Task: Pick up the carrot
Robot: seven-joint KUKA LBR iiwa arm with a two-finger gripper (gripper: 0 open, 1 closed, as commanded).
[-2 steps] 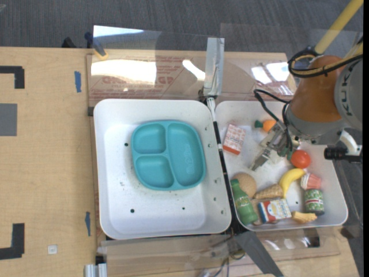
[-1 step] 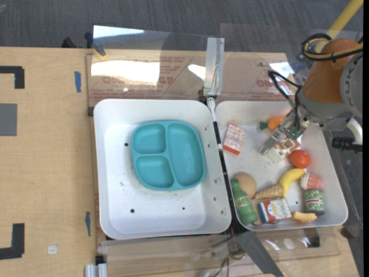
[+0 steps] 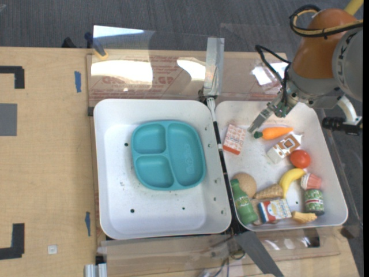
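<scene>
Front edge of right bin [image 3: 337,215]: green bottle [image 3: 243,203] lying at front-left corner, small carton [image 3: 273,210] next to it, green-labelled can [image 3: 313,201] toward front-right corner, w/ a small yellowish piece [image 3: 304,217] just in front of the can. Behind these: tan round item [image 3: 247,183], cone [image 3: 268,192], banana [image 3: 290,180], pink-red cup [image 3: 312,181], all crowded close. Mid bin: tomato [image 3: 300,158] touching a white/brown carton [image 3: 283,146]. Red-white packet [image 3: 233,139] lies near bin's left wall.

Carrot [image 3: 276,133]: orange, lying flat in back half of right bin, approx centre L-R, just behind the white/brown carton. Not lifted.

Gripper [image 3: 253,130]: tip low, just left of carrot's green end, close beside it; nothing seen between fingers. Jaw state: cannot tell, fingers overlap from this angle. Arm slants in from back-right corner.

Left bin [image 3: 112,212]: teal divided plate [image 3: 169,154] about centre.
</scene>
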